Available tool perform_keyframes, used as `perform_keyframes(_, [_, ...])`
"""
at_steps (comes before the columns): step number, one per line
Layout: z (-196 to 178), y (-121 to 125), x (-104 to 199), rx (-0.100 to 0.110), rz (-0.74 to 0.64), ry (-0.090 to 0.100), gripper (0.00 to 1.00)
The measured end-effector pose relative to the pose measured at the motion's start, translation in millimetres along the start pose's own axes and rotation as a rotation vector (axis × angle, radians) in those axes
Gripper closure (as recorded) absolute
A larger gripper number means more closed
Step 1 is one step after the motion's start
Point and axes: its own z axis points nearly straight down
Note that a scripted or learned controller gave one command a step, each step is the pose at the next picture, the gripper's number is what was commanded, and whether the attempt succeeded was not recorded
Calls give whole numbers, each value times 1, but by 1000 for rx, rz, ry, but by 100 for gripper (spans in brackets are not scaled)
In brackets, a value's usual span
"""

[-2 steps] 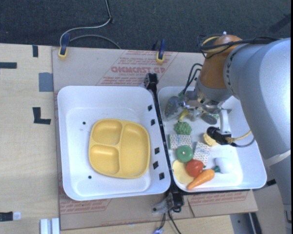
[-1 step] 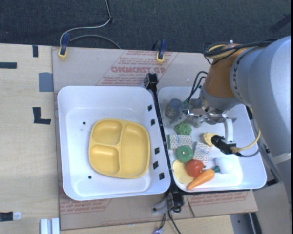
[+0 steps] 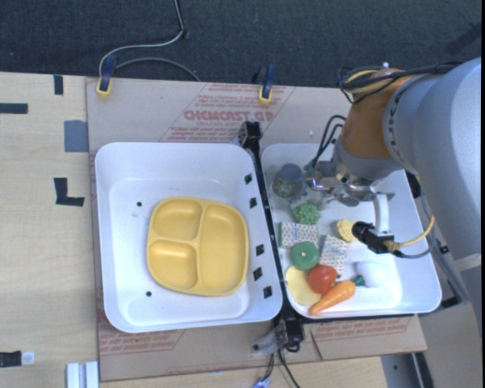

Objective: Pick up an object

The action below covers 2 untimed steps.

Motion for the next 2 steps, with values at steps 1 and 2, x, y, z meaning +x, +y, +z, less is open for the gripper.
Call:
perform_keyframes(1, [-89, -50, 69, 2, -1, 2, 100])
perform_keyframes(2, [-88, 1, 78, 3, 0, 2, 100])
